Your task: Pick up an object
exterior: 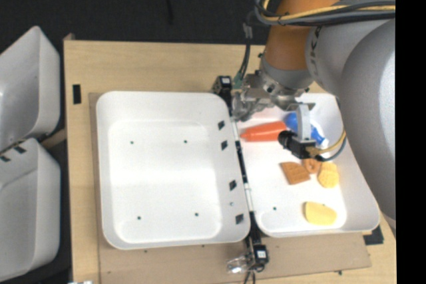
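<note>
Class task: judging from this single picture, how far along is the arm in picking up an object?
Done: the arm has reached over the right bin, with its tool low near the bin's far left corner, just above the orange carrot. In hand: nothing can be seen lifted. Left: the carrot, blue piece, brown cracker and two yellow pieces all lie on the bin floor, so a grasp and lift remain.
</note>
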Controlling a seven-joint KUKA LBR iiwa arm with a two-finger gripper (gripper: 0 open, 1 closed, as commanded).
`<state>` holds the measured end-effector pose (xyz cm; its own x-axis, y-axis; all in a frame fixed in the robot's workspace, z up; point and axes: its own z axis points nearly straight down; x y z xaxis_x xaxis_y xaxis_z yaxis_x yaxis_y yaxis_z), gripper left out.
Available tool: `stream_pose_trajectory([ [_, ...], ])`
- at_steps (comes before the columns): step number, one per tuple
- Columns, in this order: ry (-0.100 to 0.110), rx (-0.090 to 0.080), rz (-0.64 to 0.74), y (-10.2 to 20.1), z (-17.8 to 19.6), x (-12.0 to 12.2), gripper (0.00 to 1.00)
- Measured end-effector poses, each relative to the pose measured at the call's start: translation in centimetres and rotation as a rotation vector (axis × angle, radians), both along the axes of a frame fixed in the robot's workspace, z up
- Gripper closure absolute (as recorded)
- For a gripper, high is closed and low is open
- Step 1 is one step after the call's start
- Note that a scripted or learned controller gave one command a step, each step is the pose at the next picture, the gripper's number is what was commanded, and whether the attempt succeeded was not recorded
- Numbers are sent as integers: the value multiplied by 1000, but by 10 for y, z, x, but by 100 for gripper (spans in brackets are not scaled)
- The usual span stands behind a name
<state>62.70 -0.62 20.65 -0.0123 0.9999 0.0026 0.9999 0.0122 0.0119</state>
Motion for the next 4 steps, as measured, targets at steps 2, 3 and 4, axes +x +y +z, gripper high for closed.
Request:
stream_pose_trajectory([
  [2, 14, -2, -6, 88, 88, -47, 100],
  [3, 6, -1, -8, 77, 171, -117, 100],
  [4, 7, -2, -5, 133, 218, -110, 100],
])
